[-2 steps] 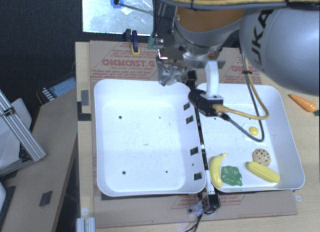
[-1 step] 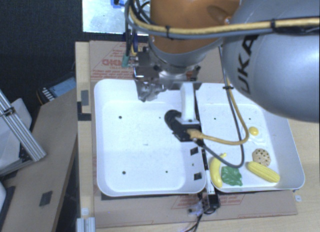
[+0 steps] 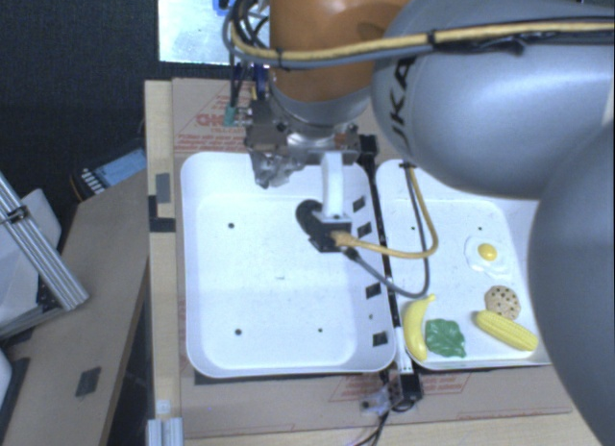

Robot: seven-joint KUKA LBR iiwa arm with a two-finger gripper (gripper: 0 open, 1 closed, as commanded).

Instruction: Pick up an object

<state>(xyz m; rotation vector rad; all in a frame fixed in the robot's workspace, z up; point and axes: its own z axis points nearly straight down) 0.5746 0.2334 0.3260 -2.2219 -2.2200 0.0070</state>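
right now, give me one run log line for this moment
gripper: over left bin, far edge | grasp: none seen | right bin: banana, green leaf, corn cob, cookie, fried egg

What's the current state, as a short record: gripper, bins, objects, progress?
gripper: over the far end of the left bin
grasp: cannot tell
right bin contents: banana, green leaf, corn cob, cookie, fried egg
layout: all five lie toward the right bin's near end; the banana and green leaf are touching
progress: no object seen lifted; the gripper is not over the bin that holds the objects
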